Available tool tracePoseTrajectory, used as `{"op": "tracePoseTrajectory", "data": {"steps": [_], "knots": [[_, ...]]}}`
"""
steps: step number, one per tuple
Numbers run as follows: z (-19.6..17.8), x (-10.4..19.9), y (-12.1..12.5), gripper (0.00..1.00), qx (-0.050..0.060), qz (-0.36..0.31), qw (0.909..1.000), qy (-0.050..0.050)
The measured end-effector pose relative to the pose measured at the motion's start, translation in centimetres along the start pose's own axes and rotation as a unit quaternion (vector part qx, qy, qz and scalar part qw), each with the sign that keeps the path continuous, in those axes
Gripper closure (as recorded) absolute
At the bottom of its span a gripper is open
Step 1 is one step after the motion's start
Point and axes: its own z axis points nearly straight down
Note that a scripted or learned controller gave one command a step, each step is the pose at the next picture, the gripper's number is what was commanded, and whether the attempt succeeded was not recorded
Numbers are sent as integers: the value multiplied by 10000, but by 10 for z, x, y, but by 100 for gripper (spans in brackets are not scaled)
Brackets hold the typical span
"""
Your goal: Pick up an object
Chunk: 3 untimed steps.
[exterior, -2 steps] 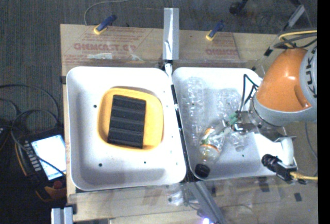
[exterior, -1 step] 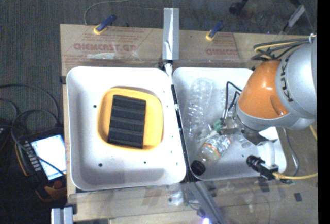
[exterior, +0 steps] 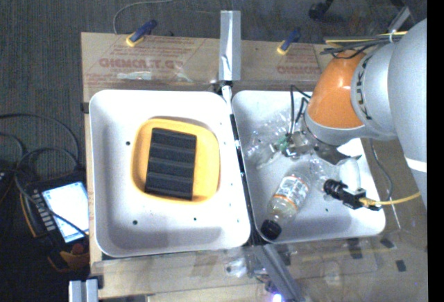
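while my arm (exterior: 347,96) hangs over the right bin (exterior: 361,224), a bottle (exterior: 286,198) lies at six o'clock; finger state i cannot tell.

We cannot see the two-finger gripper's fingers: the grey arm with its orange band (exterior: 338,96) covers its own wrist and part of the right shallow white bin (exterior: 361,228). The crumpled clear plastic wrapper (exterior: 267,139) runs under the arm, so its far end stays hidden. The frame's right edge cuts off the arm, and the left edge crops the glowing tablet-like device (exterior: 61,209).
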Motion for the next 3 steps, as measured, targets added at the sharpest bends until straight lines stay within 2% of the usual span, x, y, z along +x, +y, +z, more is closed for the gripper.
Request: {"op": "tracePoseTrajectory", "data": {"steps": [1, 2, 3], "knots": [[2, -37, 62, 0, 80, -240, 9997, 52], [0, -43, -30, 0, 9, -395, 9992, 2], [-1, -43, -88, 0, -20, -566, 9984, -13]]}}
